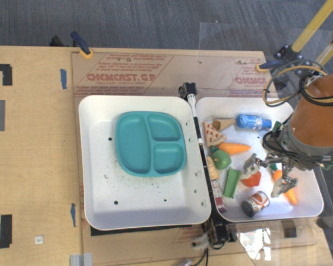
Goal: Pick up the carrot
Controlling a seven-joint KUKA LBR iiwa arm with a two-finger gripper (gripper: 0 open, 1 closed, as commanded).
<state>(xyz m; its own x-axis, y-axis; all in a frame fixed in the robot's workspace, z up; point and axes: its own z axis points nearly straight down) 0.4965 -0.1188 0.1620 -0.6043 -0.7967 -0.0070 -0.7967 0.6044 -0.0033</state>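
Carrot lies in the right bin, near its middle, just right of a green round fruit and well apart from the claw. The claw hangs over the bin's right part with its fingers spread apart, holding nothing. Between the fingers, lower down, lies a red piece. The left bin bears a teal divided plate.

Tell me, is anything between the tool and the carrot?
Nothing visible blocks it. The carrot lies bare in the right bin, left of the tool. A red toy sits lower, off the straight path.
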